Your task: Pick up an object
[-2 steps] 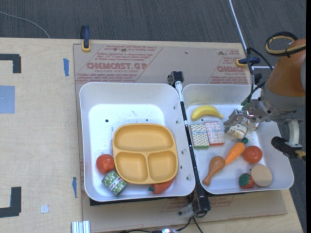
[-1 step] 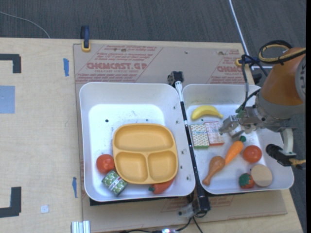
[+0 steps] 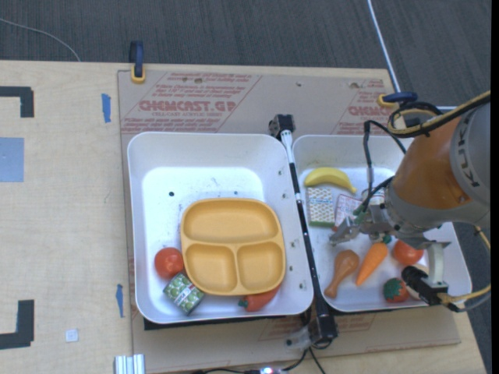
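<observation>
two white bins [image 3: 148,209] on a printed board [image 3: 187,100], blue clamp [image 3: 136,53] at its edge.

The brown paper-covered sheet [image 3: 234,100] under the two bins carries red print repeated across it, of which "CHEMCAST GP" and a smaller line reading roughly "CELL CAST ACRYLIC SHEET" can be made out; the finer print is illegible.

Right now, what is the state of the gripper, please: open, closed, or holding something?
Gripper: cannot be told; it is low in the right white bin, beside the orange toy carrot.
</observation>
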